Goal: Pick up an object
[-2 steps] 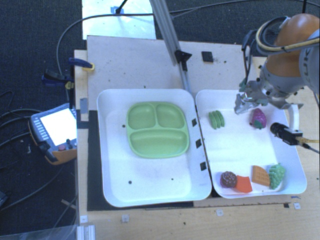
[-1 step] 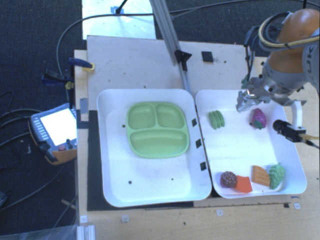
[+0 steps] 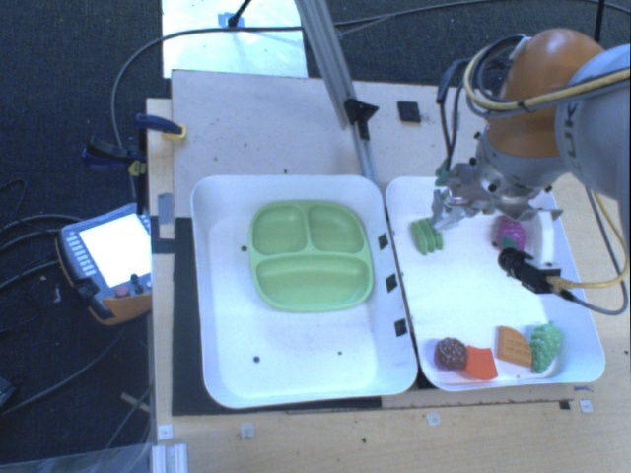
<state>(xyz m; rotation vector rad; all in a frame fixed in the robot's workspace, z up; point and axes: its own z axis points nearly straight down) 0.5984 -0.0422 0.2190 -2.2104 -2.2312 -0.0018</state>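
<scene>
Your nearest candidate is the green ribbed object (image 3: 427, 236), lying on the floor of the right bin (image 3: 473, 294) at its upper left, just beside the end effector (image 3: 446, 208), which hangs over the bin's top end. No object sits between its fingers; whether they stand apart or together cannot be told here, since the wrist hides them. Judge the task as barely begun: the approach is made, while the grasp and lift remain.

Count six objects in the right bin: the green ribbed object, one pink object (image 3: 510, 232) partly under the arm, and along the near edge one dark round piece (image 3: 451, 353), one orange-red piece (image 3: 480, 364), one tan block (image 3: 513, 346) and one green leafy piece (image 3: 545, 344). The left bin (image 3: 222, 264) holds one green divided plate (image 3: 311, 255). Two bins stand on the desk (image 3: 256, 116).
</scene>
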